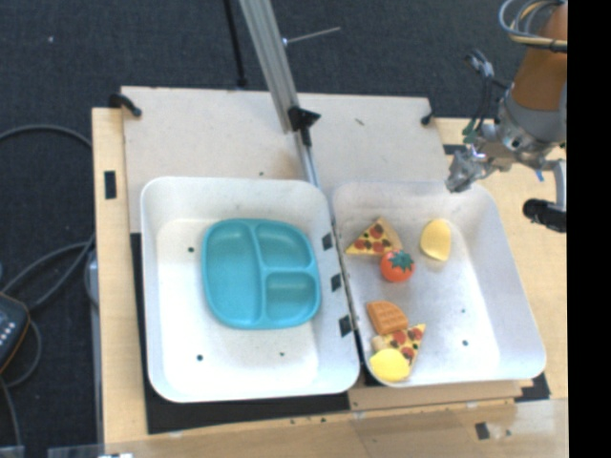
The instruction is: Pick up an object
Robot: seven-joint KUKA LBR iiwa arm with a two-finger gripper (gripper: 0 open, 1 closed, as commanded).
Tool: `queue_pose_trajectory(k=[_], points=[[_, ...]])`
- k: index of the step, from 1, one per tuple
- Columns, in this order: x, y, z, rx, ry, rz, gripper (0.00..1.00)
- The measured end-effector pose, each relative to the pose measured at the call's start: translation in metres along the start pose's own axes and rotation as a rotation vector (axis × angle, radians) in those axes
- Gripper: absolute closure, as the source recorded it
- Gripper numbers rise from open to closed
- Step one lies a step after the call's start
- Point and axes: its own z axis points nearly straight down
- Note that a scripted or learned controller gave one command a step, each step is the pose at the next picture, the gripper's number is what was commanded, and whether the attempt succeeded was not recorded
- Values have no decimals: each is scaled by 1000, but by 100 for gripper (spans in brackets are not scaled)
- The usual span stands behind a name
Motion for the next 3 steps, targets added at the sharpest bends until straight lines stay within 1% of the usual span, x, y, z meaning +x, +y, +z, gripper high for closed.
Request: queue_pose_trajectory(k=[1,2,3], points=[[-2,1,-51,-1,0,-1,100],[58,-11,-54,5,3,-4,100],[103,-24,-59,5,4,-4,100]])
